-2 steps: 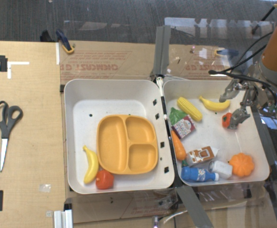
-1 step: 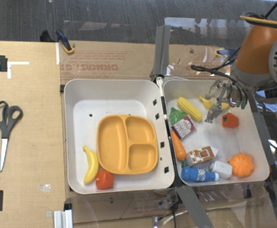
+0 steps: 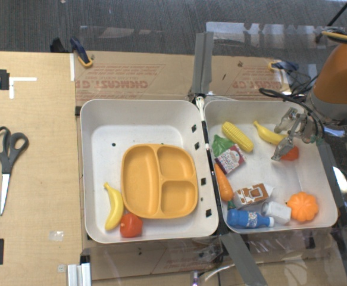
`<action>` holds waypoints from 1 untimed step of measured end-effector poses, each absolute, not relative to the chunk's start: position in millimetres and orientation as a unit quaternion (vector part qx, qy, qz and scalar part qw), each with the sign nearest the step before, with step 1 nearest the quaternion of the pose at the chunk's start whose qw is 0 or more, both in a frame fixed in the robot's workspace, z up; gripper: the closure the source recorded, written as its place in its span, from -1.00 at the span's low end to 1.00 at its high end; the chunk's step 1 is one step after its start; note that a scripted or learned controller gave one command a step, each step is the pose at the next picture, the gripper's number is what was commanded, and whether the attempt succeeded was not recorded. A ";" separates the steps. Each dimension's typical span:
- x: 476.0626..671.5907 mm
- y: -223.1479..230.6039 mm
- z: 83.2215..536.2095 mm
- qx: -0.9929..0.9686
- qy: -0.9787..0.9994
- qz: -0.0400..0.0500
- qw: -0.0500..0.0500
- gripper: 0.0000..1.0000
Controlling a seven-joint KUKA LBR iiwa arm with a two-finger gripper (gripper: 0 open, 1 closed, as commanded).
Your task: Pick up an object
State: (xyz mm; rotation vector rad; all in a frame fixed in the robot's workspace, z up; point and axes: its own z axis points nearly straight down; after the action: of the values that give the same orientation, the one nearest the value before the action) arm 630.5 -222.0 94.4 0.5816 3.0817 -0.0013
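My gripper (image 3: pixel 285 149) hangs low over the far right part of the right bin (image 3: pixel 325 159). A small red-orange object (image 3: pixel 291 154) lies right at its tip; whether it is gripped is unclear. Just to the left are a yellow banana (image 3: pixel 268 134) and a corn cob (image 3: pixel 237 136). Further toward the front lie a green and pink packet (image 3: pixel 229 157), a carrot (image 3: pixel 224 185), a brown carton (image 3: pixel 252 194), a blue bottle (image 3: pixel 249 220) and an orange pumpkin (image 3: pixel 303 207).
The left bin (image 3: pixel 96 159) holds a yellow divided plate (image 3: pixel 159 180), a banana (image 3: pixel 113 207) and a red tomato (image 3: pixel 131 225). Scissors (image 3: pixel 6 157) lie on the wooden bench at far left. A grey divider (image 3: pixel 202 64) stands behind the bins.
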 end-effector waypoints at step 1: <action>632.9 -220.5 106.0 0.183 0.983 -0.001 0.006 1.00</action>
State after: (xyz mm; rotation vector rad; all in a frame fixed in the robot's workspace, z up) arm 632.9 -220.5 106.0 0.5714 3.0767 -0.0039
